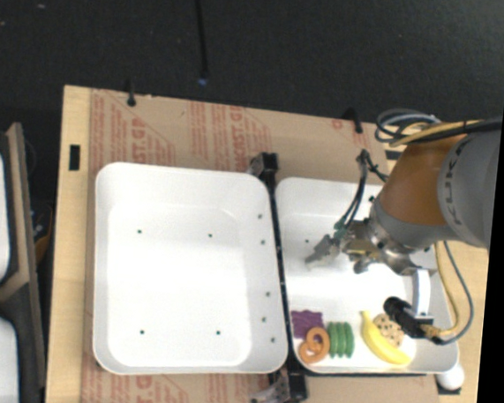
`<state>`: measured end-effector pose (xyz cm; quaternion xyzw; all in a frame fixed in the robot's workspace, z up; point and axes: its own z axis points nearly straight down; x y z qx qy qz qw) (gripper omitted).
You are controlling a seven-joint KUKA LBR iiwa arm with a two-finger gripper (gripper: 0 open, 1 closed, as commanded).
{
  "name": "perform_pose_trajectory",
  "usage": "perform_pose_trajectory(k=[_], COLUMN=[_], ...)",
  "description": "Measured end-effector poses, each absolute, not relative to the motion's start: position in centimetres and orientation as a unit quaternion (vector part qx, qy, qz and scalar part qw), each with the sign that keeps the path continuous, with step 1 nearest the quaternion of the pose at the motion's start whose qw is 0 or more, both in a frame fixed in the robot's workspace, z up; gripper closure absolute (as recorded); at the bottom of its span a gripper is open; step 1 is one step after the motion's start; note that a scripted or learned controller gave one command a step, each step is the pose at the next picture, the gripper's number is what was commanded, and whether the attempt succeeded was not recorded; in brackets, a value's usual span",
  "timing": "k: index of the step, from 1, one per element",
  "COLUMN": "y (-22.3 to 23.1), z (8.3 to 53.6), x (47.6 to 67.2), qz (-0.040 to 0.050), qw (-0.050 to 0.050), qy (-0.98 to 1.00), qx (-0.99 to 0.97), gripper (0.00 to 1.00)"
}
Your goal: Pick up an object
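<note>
1. The right bin (323,203) serves as the landmark; it sits on the bench (178,136) touching the left bin (108,227) along one long side.
2. The arm (431,187) reaches over the right bin from its outer side, its orange band above the bin's far half.
3. The gripper (340,253) hangs over the middle of the right bin, with two fingers (320,251) splayed apart and nothing between them.
4. Along the right bin's near edge lies a row of small objects, all well apart from the gripper.
5. A purple piece (306,320) lies closest to the wall shared with the left bin.
6. An orange ring (315,346) sits just beside the purple piece, nearer the bin's near rim.
7. A green ridged piece (340,338) lies just beside the ring, toward the bin's outer side.
8. A yellow banana (382,342) lies further toward the outer corner, with a spotted tan piece (388,327) touching it.
9. A black cable end (401,314) hangs just above the banana.
</note>
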<state>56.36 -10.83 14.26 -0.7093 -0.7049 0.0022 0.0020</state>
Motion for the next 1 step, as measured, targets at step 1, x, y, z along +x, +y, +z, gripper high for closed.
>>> perform_pose_trajectory(k=[1], y=[-18.42], z=[19.64], x=[61.91], qz=[-0.0006], qw=[-0.003], qy=[-0.705], qx=[-0.709], gripper=[0.0])
